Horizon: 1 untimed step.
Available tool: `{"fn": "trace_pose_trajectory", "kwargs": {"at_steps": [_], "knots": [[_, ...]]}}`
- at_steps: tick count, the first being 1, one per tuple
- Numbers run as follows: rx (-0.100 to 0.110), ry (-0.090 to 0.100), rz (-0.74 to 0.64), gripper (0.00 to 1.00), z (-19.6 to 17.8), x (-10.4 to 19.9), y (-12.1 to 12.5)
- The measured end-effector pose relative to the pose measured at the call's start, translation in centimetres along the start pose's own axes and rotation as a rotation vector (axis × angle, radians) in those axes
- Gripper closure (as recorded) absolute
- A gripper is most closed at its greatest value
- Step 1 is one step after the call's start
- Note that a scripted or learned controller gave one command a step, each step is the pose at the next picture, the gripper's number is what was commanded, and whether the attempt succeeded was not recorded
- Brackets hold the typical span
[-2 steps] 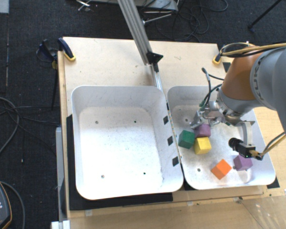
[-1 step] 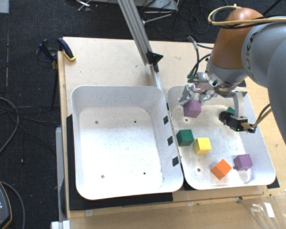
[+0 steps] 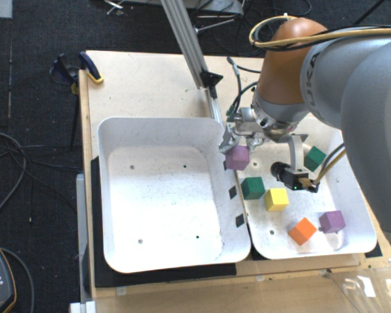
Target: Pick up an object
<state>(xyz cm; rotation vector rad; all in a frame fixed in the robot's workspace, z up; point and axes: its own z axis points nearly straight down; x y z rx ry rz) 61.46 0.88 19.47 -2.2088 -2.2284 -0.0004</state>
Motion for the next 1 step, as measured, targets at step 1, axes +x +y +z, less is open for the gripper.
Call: {"fn": "trace_pose_trajectory", "kwargs": {"at_steps": [1], "knots": [[-0.002,-0.001,0.001,1.0,0.0,4.94,-0.09]]}}
